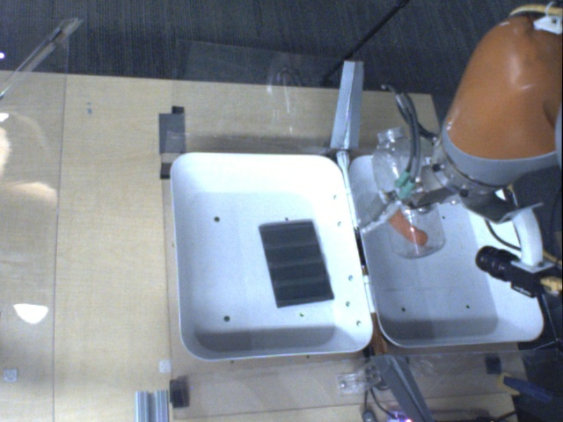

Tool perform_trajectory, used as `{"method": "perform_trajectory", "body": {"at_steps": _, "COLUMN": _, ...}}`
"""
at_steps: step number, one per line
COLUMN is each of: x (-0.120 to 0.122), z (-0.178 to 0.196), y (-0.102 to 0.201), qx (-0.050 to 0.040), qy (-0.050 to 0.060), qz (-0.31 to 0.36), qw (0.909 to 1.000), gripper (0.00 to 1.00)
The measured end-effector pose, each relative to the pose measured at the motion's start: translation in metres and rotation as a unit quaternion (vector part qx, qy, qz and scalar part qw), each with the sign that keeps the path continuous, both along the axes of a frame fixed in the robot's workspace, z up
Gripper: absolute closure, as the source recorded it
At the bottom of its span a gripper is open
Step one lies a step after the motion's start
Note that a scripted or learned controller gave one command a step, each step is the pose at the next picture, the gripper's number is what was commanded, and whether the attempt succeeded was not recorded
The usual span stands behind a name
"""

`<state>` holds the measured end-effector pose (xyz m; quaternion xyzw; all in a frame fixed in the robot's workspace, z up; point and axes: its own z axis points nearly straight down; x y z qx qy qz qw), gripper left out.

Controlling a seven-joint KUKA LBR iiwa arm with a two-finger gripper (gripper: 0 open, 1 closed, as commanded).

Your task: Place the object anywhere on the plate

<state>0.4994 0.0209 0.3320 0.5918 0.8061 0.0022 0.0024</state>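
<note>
Orange-banded arm (515,86) reaches over the right bin (457,310). Its hand (406,211), state indeterminable, hovers at an orange object (410,229) near that bin's left edge. Dark plate (296,263) lies centred in the left bin (202,236).

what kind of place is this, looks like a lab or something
Most likely a robotics lab or test bench: a grey and orange robot arm reaches over two shallow white bins set on a wooden bench, with loose cables at the edge.

Two white bins (193,262) side by side on a wooden bench (88,236).
</note>
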Motion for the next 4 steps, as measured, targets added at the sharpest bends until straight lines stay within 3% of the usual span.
{"method": "perform_trajectory", "body": {"at_steps": 1, "x": -0.011, "z": 0.012, "y": -0.02, "qx": -0.0008, "qy": -0.001, "qz": 0.023, "qw": 0.9997, "gripper": 0.0}}
{"method": "perform_trajectory", "body": {"at_steps": 2, "x": -0.009, "z": 0.023, "y": -0.019, "qx": -0.0007, "qy": -0.004, "qz": 0.026, "qw": 0.9997, "gripper": 1.0}}
{"method": "perform_trajectory", "body": {"at_steps": 3, "x": -0.007, "z": 0.034, "y": -0.018, "qx": -0.0009, "qy": -0.007, "qz": 0.029, "qw": 0.9996, "gripper": 1.0}}
{"method": "perform_trajectory", "body": {"at_steps": 4, "x": -0.011, "z": 0.008, "y": -0.009, "qx": 0.0003, "qy": 0.0, "qz": -0.027, "qw": 0.9996, "gripper": 1.0}}
